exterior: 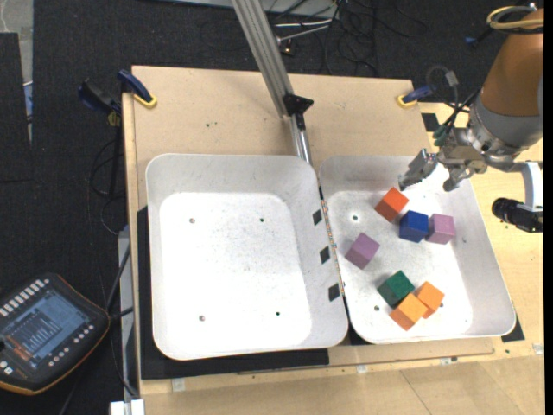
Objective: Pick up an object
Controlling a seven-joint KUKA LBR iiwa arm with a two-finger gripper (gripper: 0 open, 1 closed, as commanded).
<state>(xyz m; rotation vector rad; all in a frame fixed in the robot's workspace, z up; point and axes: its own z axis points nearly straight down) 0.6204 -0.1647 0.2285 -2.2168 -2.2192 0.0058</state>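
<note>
My gripper (432,176) hangs over the back of the right bin (484,258), its two fingers spread apart and open with nothing between them. Just below and left of it sits an orange cube (391,203). A blue cube (415,226) touches a purple cube (441,228) further down. Another purple cube (362,250) lies toward the bin's left side. Near the front, a green cube (397,287) sits against two orange cubes (418,305).
The left bin (229,253) sits beside the right one on a wooden board. A slanted metal pole (263,41) crosses the back of the bench, ending near the bins' shared edge. A teach pendant (43,327) lies at the lower left.
</note>
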